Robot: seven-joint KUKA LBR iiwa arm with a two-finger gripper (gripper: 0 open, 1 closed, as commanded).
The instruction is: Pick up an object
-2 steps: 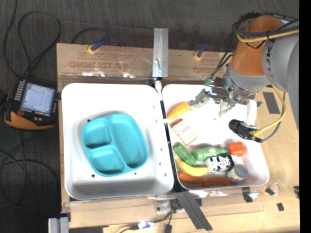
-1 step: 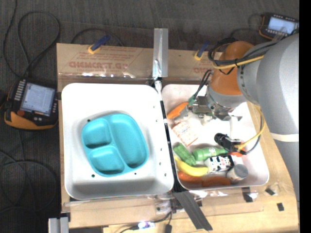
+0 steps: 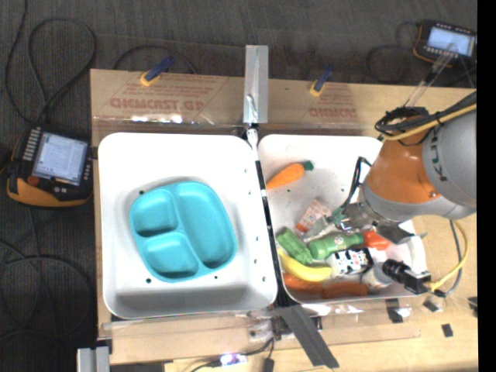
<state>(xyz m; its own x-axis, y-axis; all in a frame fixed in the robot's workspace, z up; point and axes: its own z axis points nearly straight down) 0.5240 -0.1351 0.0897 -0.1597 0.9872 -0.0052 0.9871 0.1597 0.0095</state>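
You can see the gripper (image 3: 346,222) down in the right bin (image 3: 341,149), low over a heap of toy food, but the wrist hides the fingers, so you cannot tell how far the jaws stand apart or whether they have anything.

Just below and left of the jaws lies a green bottle (image 3: 332,246) with a white and red label; its long axis runs nearly level, rising a little to the right, cap end toward the arm. The label's print is too small to read. Under it you find a yellow banana (image 3: 304,270), curved, running left to right along the front of the bin. Below that again, a brown sausage (image 3: 329,290) lies along the front wall.

Just left of the jaws sits a small packet (image 3: 312,215), reddish and white, tilted. Farther up and left, well apart from the jaws, a carrot (image 3: 285,175) points its green top up and right.

Far left of the jaws, the left bin (image 3: 116,231) holds a blue tray (image 3: 183,228) with three compartments.

Beyond the bins, the board (image 3: 167,99) reads "CHEMCAST GP".
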